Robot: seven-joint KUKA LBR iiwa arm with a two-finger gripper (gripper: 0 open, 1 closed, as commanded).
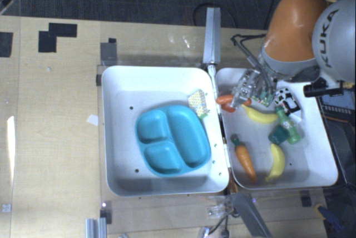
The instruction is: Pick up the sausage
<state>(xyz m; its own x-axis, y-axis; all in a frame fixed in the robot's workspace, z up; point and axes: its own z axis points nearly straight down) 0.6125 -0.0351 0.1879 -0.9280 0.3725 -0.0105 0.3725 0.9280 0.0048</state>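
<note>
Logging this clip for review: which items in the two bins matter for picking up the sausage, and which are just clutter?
Job:
sausage, at the right bin's left wall
gripper, beside it

Clutter:
blue divided plate in the left bin
two bananas
carrot
green bottle

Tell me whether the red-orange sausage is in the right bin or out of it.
In. The red-orange sausage lies on the floor of the right white bin, against its left wall, beside the gripper.
</note>
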